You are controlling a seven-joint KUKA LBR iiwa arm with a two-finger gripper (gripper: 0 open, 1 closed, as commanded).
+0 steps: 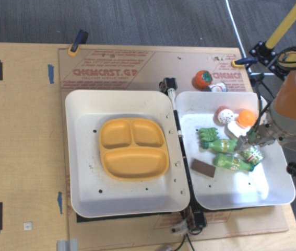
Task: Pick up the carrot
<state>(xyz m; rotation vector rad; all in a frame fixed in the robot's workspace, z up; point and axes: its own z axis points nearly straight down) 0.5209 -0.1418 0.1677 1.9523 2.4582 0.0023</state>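
We see two white bins side by side on the bench. The left bin (80,156) has a yellow tray (133,148) with three sections lying in its middle.

The right bin (278,192) has a pile of small toys in it. The carrot (243,120) is orange with a white end, and it lies near the bin's right edge, toward the far side. A round white and red toy (224,115) sits just beside it on the left. Below them we see some green toys (222,146) heaped near the middle of the bin, with one more green piece (232,163) closer to the near side. A small brown block (203,168) lies near the bin's left edge.

The arm (294,101) comes in over the right edge of the right bin. The gripper (251,138) is down low among the toys, just below the carrot and near a small green and white packet (253,155). We cannot tell how the gripper is set, and we see nothing held in it.

Behind the bins, on the bench's far edge, sits a red and green toy like a tomato (203,79).
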